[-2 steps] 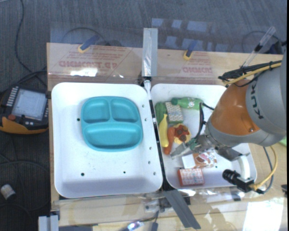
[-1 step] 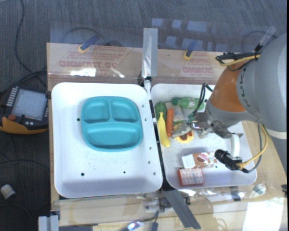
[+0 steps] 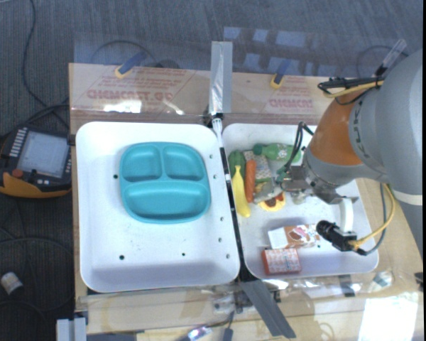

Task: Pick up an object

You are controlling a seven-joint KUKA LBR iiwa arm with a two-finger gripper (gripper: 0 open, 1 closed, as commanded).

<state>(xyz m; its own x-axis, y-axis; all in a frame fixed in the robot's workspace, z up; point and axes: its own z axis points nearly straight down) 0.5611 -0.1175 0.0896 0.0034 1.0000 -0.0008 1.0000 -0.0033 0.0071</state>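
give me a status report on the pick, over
Gripper down in the right bin, over the toy food pile; grasp can't be confirmed. Red packet and small box lie apart, nearer the front. Teal tray in left bin.

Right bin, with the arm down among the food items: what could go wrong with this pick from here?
1. The carrot, banana and green packet lie packed together, so the gripper may catch two items or nudge them aside.
2. The items sit close to the right bin's inner wall, so a push could wedge them there.
3. The arm's black cable hangs low near the brown packet and might drag it.
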